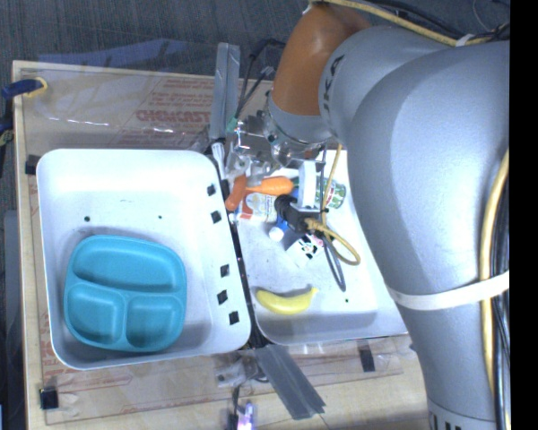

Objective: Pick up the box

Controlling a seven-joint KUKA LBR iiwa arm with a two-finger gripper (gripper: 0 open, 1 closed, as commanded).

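Camera view looked down on the counter (99,88), where the left bin (117,182) held a blue divided tray (125,289). Past the shared wall, the right bin (363,298) held a yellow banana (285,300) near its front edge and an orange carrot-like piece (269,186) towards the back. The gripper (258,164) hung low over that back clutter, beside the orange piece; whether it was spread or pressed together could not be told from this slant. The box (330,193), seemingly a small white-and-green carton, lay just right of it on the bin floor, partly tucked under the wrist. By that showing, the box was neither grasped nor lifted, and the whole pick was left to do.
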